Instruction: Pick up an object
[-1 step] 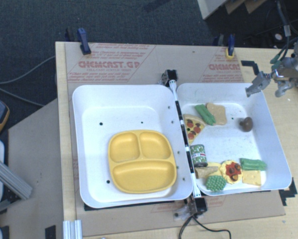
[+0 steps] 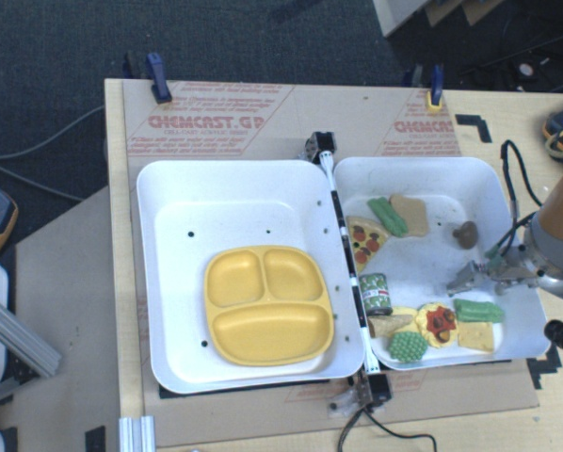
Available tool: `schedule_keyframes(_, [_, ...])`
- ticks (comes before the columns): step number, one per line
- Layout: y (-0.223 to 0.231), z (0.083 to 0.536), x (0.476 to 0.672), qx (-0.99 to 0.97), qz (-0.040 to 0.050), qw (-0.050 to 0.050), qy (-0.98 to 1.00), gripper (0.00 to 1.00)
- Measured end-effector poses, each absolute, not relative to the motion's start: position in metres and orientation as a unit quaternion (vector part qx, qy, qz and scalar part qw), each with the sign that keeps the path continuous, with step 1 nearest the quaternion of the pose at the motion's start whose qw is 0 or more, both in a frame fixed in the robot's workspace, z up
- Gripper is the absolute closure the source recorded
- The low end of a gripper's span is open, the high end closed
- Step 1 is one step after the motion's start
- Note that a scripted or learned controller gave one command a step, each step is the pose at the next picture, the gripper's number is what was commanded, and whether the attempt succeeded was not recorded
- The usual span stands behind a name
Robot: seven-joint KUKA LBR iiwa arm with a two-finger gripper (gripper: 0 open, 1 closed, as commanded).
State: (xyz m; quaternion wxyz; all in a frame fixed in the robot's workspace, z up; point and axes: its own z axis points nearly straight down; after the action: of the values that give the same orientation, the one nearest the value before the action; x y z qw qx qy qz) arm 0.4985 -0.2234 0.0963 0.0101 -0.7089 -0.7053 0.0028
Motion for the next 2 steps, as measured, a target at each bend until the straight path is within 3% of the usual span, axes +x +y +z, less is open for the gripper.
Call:
schedule_keyframes(1, [-0.157,0.084,0.596,-0.704,-0.0027,-0.001,-0.711,0.00])
schedule_keyframes(2, [-0.111,0.087,0.647,-0.705,-0.0016,-0.002,-0.709,0.00])
